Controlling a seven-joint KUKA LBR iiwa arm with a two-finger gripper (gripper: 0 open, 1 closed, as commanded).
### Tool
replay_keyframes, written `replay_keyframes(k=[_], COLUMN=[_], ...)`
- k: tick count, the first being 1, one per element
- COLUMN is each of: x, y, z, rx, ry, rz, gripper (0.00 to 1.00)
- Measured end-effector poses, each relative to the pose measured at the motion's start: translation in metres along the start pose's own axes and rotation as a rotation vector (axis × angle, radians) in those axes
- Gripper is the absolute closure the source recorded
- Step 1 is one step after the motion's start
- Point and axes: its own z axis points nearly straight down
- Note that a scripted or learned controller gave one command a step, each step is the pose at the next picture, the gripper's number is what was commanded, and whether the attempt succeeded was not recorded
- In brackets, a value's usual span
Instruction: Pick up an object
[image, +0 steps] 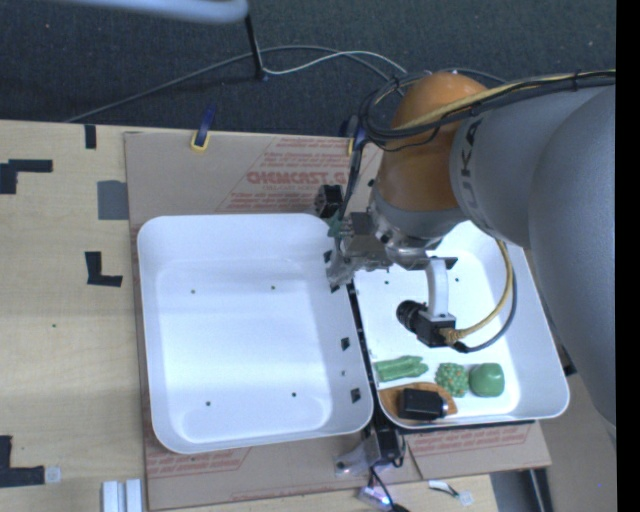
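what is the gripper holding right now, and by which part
It cannot be told. The gripper sits over the divide between the two bins, its fingertips hidden under the wrist. The green items and the black object lie apart in the right bin.

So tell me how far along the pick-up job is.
Nothing looks picked yet. The green pod, bumpy green piece, round green piece and black object on the orange piece all lie in the right bin at its near end. The arm hangs over that bin's far end. Grasping and lifting remain.
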Motion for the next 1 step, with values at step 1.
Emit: replay_keyframes(k=[1], x=[0.0444], y=[-0.0081], z=[-0.0037], rx=[-0.001], ry=[0.0], rz=[0.0], gripper=[1.0])
